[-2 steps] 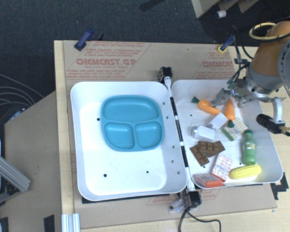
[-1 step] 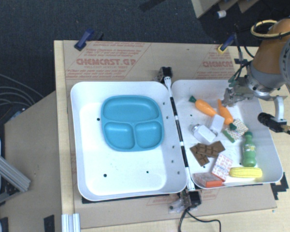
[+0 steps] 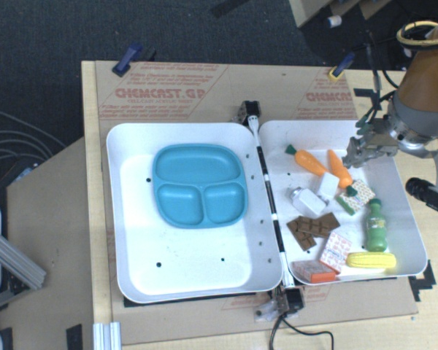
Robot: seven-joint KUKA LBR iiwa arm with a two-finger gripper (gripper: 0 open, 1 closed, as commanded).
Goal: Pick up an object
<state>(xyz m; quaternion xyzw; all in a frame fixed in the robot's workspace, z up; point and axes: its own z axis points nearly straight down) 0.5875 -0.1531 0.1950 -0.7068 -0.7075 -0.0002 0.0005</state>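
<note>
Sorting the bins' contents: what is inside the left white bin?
The left white bin holds one light blue three-compartment plastic tray, nothing showing in its compartments. What lies beneath the tray is covered.

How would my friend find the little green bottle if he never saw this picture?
Look in the right bin, the one full of toys. Near its right wall, the green bottle stands just above the yellow corn. It's the only green thing with a cap.
</note>
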